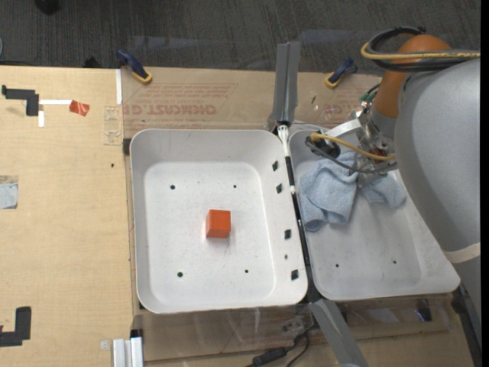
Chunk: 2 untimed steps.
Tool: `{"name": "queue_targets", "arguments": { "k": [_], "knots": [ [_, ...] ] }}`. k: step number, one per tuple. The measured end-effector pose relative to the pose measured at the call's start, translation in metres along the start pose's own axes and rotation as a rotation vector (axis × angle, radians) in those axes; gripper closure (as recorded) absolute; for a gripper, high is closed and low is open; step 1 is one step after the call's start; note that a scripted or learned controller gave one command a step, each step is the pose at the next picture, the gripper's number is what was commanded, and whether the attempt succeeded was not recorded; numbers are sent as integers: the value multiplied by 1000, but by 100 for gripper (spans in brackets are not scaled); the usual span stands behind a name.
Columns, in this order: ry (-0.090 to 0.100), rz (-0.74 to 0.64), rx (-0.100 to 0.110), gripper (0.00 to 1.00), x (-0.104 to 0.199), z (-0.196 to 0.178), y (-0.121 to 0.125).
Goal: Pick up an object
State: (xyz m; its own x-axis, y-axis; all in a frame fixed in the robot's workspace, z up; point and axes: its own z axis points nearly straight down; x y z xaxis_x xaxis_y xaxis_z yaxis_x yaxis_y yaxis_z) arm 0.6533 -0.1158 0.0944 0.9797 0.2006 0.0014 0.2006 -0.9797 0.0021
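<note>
An orange block (pixel 218 223) sits near the middle of the left bin (pixel 153 281), while in the right bin (pixel 367 281) beyond it a crumpled blue cloth (pixel 330 196) lies under the robot arm's gripper (pixel 359 155), its grip impossible to tell

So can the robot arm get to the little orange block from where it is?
Probably yes. The orange block sits alone in the left bin, uncovered. The end effector is over the blue cloth in the right bin.

Soft, crumpled blue cloth (pixel 330 193) lies in a smooth white plastic bin (pixel 382 270); the bench (pixel 53 228) looks like matt wood.
</note>
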Motion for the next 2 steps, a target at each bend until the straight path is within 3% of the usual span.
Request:
{"name": "queue_targets", "arguments": {
  "k": [1,2],
  "knots": [
    [0,-2,1,100,-10,0,6],
    [-4,-2,3,100,-1,-17,2]
  ]
}}
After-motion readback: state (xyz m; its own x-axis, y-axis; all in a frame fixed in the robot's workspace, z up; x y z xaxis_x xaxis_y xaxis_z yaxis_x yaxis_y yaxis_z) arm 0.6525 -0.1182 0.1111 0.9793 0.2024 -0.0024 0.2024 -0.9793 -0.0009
